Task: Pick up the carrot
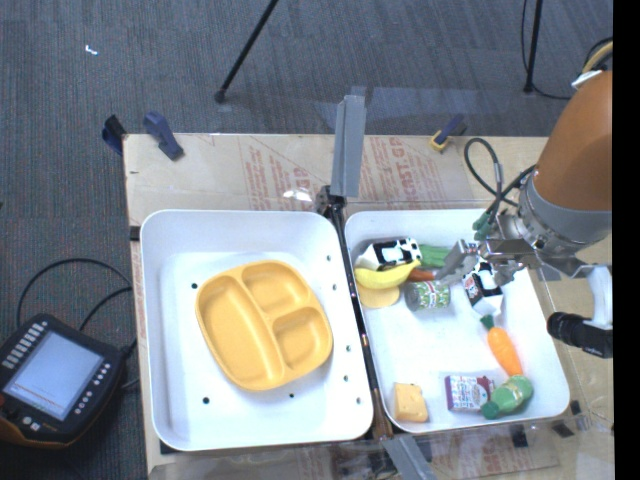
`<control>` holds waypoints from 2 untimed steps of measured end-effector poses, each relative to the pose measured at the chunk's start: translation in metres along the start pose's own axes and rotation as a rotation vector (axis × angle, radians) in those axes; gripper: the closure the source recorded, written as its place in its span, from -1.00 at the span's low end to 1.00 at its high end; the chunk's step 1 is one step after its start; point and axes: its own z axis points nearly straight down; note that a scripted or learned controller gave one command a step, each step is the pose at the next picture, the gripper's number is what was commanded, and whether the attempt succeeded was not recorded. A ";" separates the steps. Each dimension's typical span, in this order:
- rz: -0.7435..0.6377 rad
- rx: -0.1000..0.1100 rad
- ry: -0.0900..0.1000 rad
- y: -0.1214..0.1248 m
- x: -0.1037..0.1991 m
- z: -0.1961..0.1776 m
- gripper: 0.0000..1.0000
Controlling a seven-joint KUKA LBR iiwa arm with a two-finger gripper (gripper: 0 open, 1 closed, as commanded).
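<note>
Carrot [504,350] lies free in the right bin [455,420], near its right wall and just below my hand [478,264]. I cannot tell how wide the hand stands above the banana [384,275] and small jar [430,295]. A yellow tray [263,323] sits in the left bin [170,268].

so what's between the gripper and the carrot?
Mostly bare white bin floor. In the camera view the gripper hangs above the right bin; the carrot lies just below it, its green stem end pointing up toward the gripper.
</note>
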 end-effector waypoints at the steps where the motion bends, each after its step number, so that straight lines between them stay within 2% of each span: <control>1: 0.092 0.001 0.001 -0.006 -0.103 0.051 -1.00; 2: -0.088 0.001 0.003 -0.008 -0.120 0.192 -1.00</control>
